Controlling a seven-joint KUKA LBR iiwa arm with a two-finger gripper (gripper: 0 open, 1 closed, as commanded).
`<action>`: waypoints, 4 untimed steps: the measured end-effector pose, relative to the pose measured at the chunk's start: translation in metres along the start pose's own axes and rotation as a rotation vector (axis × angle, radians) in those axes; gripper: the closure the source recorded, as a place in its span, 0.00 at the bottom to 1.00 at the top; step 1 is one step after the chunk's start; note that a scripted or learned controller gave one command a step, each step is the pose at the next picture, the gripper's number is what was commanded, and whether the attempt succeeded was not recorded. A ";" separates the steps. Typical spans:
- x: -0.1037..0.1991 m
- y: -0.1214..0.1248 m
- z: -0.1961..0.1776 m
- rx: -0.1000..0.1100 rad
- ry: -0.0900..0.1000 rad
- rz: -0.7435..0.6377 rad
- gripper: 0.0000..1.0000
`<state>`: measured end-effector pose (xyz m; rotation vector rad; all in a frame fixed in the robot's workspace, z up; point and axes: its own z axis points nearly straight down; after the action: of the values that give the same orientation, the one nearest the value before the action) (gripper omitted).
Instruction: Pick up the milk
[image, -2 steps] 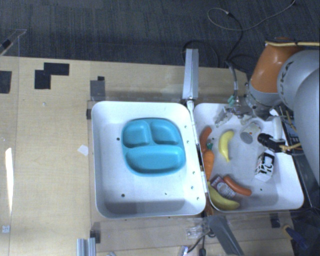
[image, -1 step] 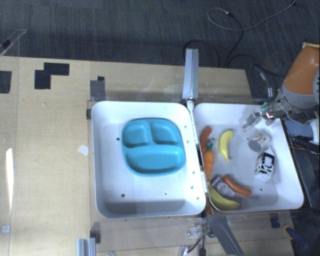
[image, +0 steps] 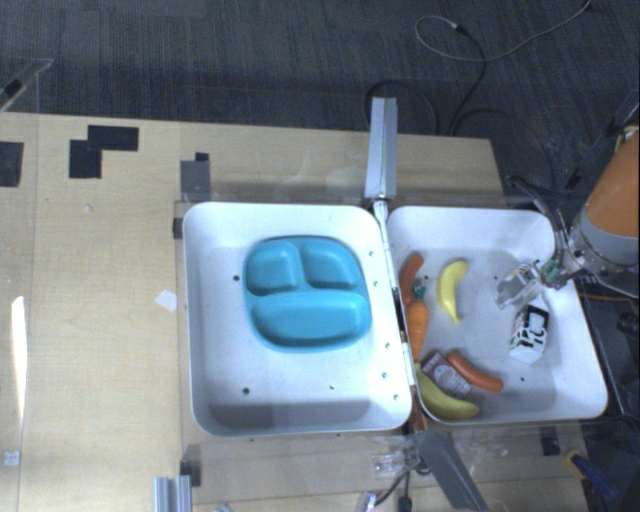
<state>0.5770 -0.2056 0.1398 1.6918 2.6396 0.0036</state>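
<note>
We find the small white milk carton with black cow patches (image: 529, 333) lying in the right-hand white plastic bin (image: 575, 395), just below and slightly to the near side of the translucent two-finger gripper (image: 522, 281), close to it but apart. Nothing sits between the gripper's parts, so it has hold of nothing; how wide it stands we cannot tell, since its clear plastic blurs against the white floor.

We judge this to be the approach step: the grey arm with its orange band (image: 612, 205) hangs over the bin's far right corner, and the carton is not yet grasped. The next move calls for shifting the gripper toward the carton, lining up across its narrower faces, then descending.

The carton looks boxy and stiff, with smooth printed sides that should take a pinch well. Further left of the gripper lie rounded plastic toys: a yellow banana (image: 452, 289), an orange carrot (image: 416, 327), a red-orange sausage (image: 474, 371), and a second banana (image: 446, 399) by the near wall. Well beyond, the left bin (image: 210, 330) holds a glossy blue divided tray (image: 306, 292).
</note>
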 end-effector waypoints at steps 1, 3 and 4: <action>0.018 -0.047 0.032 -0.047 -0.037 0.218 0.00; 0.046 -0.054 0.026 -0.028 -0.023 0.283 0.00; 0.032 -0.064 0.032 -0.042 -0.022 0.265 0.00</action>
<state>0.5052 -0.2034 0.1071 1.9991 2.3610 0.0411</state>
